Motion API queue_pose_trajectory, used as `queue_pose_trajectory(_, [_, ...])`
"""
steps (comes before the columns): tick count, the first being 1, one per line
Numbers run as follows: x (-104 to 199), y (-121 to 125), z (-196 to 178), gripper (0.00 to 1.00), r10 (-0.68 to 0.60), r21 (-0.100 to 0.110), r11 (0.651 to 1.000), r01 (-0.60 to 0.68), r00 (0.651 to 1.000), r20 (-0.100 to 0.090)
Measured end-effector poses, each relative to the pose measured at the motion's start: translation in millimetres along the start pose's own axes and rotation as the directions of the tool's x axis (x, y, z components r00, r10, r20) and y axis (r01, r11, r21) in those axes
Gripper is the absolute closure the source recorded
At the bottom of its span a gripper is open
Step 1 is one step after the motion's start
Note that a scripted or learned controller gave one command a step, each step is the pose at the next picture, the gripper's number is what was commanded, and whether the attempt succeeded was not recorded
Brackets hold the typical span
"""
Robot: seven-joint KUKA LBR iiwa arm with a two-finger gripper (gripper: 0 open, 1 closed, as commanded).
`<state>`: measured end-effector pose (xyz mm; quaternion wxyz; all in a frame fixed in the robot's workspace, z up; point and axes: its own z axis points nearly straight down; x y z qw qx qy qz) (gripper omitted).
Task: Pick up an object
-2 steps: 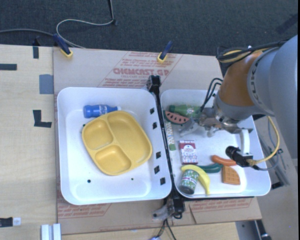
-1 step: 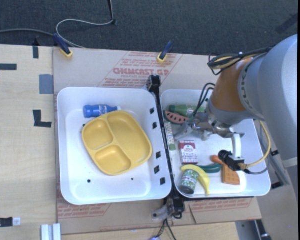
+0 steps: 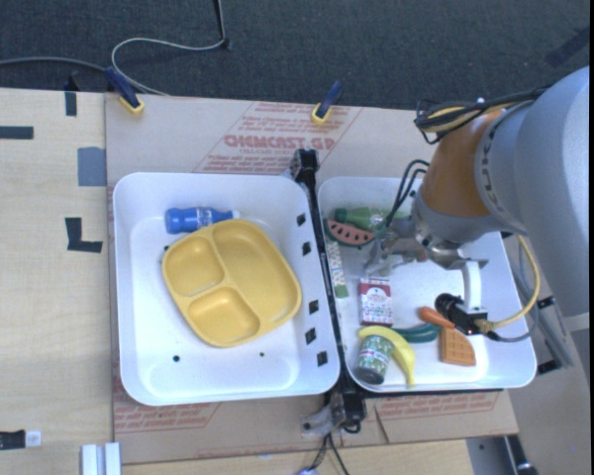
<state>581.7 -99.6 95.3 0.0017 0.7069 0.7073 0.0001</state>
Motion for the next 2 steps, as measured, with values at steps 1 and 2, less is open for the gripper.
queue_pose_trajectory(1, [0.1,-0.1,0.1,0.0,0.0,0.0,1.0,0.0,1.0,0.0])
queue_pose_trajectory(2, [0.8,-0.1,-9.1,1.0,-0.001,0.001,1.0,0.001,1.0,-0.002])
